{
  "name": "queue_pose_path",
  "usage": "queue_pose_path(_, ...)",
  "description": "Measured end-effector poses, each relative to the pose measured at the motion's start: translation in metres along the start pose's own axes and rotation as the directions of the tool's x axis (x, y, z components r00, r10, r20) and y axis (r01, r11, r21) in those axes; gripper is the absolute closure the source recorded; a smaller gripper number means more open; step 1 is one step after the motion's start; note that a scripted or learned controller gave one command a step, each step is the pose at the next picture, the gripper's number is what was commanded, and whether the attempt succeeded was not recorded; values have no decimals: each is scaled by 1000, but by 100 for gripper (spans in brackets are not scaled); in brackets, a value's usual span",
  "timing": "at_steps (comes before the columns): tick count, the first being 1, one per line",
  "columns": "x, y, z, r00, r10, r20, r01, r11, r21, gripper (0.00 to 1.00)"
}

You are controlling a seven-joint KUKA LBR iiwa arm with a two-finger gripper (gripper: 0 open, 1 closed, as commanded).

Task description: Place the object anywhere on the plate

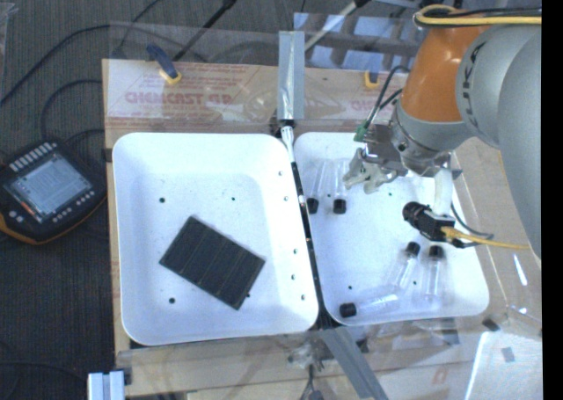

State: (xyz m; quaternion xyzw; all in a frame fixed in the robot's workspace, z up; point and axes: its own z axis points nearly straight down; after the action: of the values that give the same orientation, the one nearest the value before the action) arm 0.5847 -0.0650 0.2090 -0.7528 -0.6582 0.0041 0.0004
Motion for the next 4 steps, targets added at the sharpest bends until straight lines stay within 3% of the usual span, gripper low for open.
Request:
queue_pose_path(1,89,-2,28,899,-437,-4,437,899,-2,100)
queue_pose_path(2,163,57,-39,908,-419,-1,419,908,-4,100)
queue_pose_path(3,236,53,-122,838,-546,1,546,838,-5,100)
queue_pose_path(4,285,46,-180,661,-751,3,751,661,-7,100)
